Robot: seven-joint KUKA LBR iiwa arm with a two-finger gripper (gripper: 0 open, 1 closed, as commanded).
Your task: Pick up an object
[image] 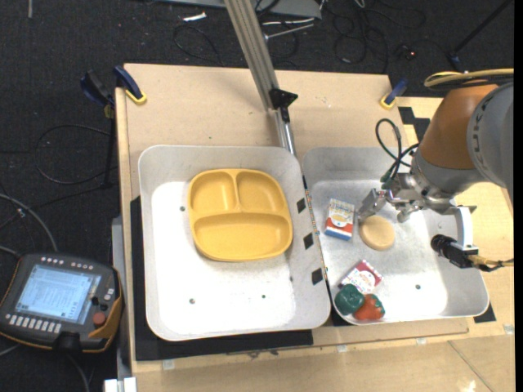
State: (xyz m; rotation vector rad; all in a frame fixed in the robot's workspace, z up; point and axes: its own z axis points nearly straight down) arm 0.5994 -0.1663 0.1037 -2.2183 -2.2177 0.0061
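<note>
In the right bin point(458, 300) lie a tan round disc point(377, 235), a small white and orange carton point(340, 220), a red and white packet point(363, 278), and a green and red pepper-like toy point(359, 304). My gripper point(387, 202) hangs over the bin's middle, just above and right of the tan disc, with its fingertips close to the disc's upper edge. Nothing shows between its fingers. The grey arm with its orange band point(458, 129) comes in from the right.
The left bin point(163, 300) holds a yellow divided tray point(240, 215). A metal pole point(255, 43) slants down to the seam between the bins. A teach pendant point(57, 299) lies off the bench at lower left. Clamps sit at the bench's back corners.
</note>
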